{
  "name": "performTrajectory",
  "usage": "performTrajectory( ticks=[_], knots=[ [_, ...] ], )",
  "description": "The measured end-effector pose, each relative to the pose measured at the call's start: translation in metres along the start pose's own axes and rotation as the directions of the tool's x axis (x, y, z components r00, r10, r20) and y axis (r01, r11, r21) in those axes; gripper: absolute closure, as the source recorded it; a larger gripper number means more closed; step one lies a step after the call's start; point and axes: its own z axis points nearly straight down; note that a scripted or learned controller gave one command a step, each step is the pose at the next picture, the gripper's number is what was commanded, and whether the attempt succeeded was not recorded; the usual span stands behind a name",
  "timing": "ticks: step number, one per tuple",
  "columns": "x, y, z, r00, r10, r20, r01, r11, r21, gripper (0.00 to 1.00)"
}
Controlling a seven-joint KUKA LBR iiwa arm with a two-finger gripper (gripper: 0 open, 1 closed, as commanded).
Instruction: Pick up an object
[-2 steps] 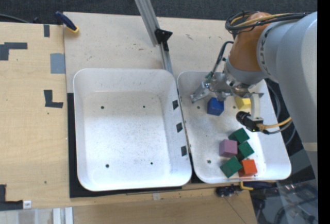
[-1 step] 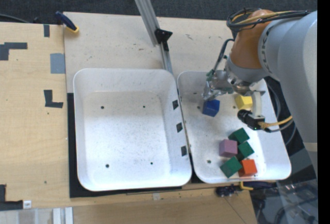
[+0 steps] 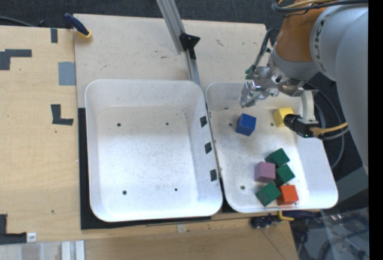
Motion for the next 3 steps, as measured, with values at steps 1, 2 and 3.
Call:
performTrajectory(
  ticks=[1, 2, 3],
  knots=[
    [-0.003, -0.004, -0.062, 1.000, 0.002, 0.001, -0.002, 1.000, 0.000, 1.00],
    [-0.003, -0.003, -0.093, 1.000, 0.001, 0.000, -0.001, 1.000, 0.002, 1.00],
    [0.056, -0.016, -0.092, 1.000, -0.004, -0.002, 0.004, 1.000, 0.006, 1.00]
  ],
)
